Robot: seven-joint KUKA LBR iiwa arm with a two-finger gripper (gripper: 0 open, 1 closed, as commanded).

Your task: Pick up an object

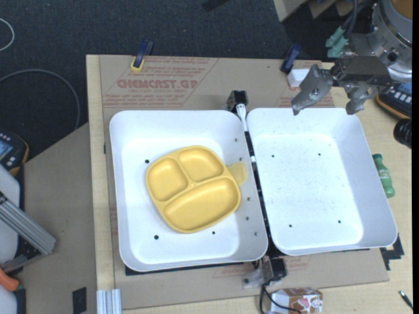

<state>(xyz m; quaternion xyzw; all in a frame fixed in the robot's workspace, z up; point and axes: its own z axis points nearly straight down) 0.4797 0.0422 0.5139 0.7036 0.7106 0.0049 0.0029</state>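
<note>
A yellow divided plate (192,188) lies flat in the left bin (124,175), a little toward that bin's far half and closer to the wall it shares with the right bin (366,175) than to its outer wall. The plate has three compartments: two smaller ones on its far side and one long one on its near side. A small tab on its rim points toward the right bin and nearly reaches the shared wall.

The end effector (332,102) hangs above the far rim of the right bin, well apart from the plate and diagonally across the shared wall from it. Its two grey fingers are spread apart with nothing between them; one fingertip (303,103) sits over the far-left corner of the right bin, the other over the far rim further right.

Both bins rest on a brown cardboard sheet (163,77) that covers the counter. Beyond the left bin, a blue and yellow clamp (139,55) grips the far edge of the sheet. A green marker-like object (383,174) lies just outside the right bin's outer wall.
</note>
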